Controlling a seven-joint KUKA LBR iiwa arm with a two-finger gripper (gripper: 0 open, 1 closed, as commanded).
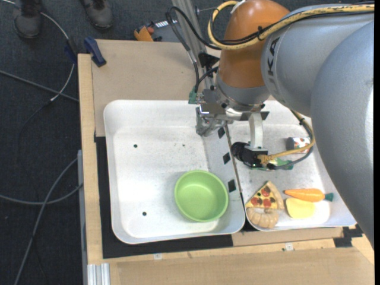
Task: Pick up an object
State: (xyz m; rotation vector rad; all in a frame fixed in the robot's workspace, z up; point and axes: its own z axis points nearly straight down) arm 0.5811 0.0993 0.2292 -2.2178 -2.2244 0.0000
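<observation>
My gripper [205,124] hangs low over the ridge where the two white bins meet, at the back of the left bin [136,159]. A green bowl [200,195] stands upright in the left bin's front right corner, well in front of the gripper. In the right bin [339,217], near its front, lie a toy pizza slice [265,205], an orange carrot [304,194] and a yellow wedge [300,209]. A small white and red object [297,142] lies further back, partly under the arm. Nothing shows between the gripper and the bin floor.
The big grey arm with its orange band covers most of the right bin's back half. A blue clamp [95,51] grips the bench's back left corner. Bare wooden bench [142,76] lies behind the bins. Cables run over the dark floor at the left.
</observation>
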